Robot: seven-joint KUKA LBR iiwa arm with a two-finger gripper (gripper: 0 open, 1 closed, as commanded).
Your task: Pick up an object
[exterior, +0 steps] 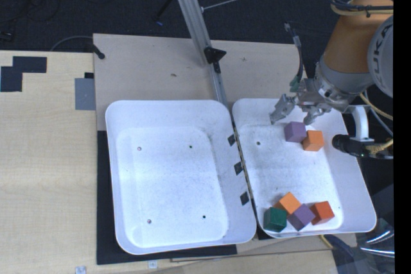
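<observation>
Camera view: the gripper (297, 113) hangs with fingers spread, holding nothing, above the right bin's (347, 192) far edge. A purple cube (295, 131) lies just below it.

Both bins are white: the left bin (170, 176) is faintly speckled with a few small dark dots, and the right bin (270, 163) carries the same fine speckle. In the right bin, a purple block (295, 132) sits touching an orange block (313, 140). Near its front edge lie a dark green block (275, 219), a second orange block (289, 203), a second purple block (300, 217) and a red-orange block (322, 212). The counter (45, 163) is pale wood with black and grey patches. The arm (356, 42) is grey with an orange band.
</observation>
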